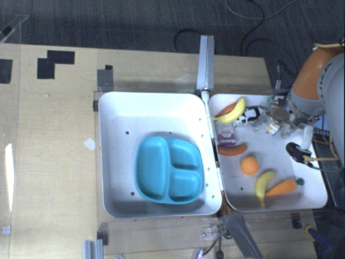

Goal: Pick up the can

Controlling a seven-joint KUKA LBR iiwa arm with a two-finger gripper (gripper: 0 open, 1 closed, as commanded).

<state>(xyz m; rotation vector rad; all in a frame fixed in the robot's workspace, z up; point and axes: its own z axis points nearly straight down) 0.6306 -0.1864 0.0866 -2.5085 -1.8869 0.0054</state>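
Note:
The can (pixel 227 134), small with a pale top and a dark maroon label, is in the right bin (pixel 318 198), against its left wall and just below a yellow banana (pixel 233 111). My gripper (pixel 271 124) hangs over the upper middle of the same bin, to the right of the can and a little farther back. A stretch of bare bin floor lies between them. Nothing shows in the gripper's grasp.
Near the can lie a reddish sausage (pixel 233 150), an orange (pixel 249 166), a second banana (pixel 262 184) and a carrot (pixel 282 188). The left bin (pixel 116 117) holds a blue divided plate (pixel 168 169). A metal divider post (pixel 205 63) stands between the bins.

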